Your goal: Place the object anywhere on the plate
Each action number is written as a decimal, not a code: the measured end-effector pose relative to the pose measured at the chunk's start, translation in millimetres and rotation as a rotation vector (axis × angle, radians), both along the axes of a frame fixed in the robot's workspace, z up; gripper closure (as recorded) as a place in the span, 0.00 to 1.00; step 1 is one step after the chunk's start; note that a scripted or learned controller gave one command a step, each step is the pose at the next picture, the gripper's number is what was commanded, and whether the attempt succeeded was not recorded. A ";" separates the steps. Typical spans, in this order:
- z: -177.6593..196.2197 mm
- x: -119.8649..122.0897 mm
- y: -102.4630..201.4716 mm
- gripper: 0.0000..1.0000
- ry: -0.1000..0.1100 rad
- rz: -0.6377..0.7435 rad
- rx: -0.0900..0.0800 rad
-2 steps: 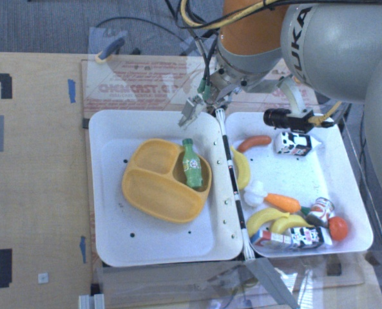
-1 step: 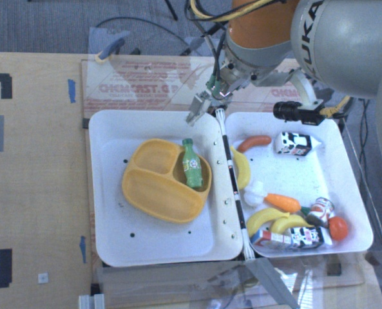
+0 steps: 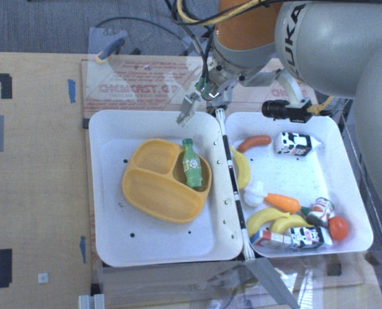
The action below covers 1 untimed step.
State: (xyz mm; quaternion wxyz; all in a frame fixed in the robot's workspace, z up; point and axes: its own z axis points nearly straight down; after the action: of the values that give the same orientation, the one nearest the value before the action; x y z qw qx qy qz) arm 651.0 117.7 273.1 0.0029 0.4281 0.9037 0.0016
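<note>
Wooden bench (image 3: 36,172) bearing two white bins. Green bottle (image 3: 191,165) already lying on the yellow plate (image 3: 162,188), toward its two o'clock. Gripper (image 3: 197,105) hovering at the bottle's twelve o'clock, fingers spread, gripping nothing. Placing apparently done; merely clearing away next. Wrist partly blocking the fingers.

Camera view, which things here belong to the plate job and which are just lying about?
Belongs to the job:
- yellow plate in the left bin
- green bottle lying on the plate
- gripper above the bin's far edge

Just lying about, in the right bin:
- sausage
- milk carton
- carrot
- bananas
- tomato
</note>
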 end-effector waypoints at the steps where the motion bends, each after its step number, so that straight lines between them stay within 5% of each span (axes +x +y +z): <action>1: 21.5 -16.2 15.6 0.00 0.000 0.016 0.000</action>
State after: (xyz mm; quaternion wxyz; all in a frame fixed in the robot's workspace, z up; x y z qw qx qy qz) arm 634.8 133.3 294.7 0.0030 0.4207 0.9072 0.0018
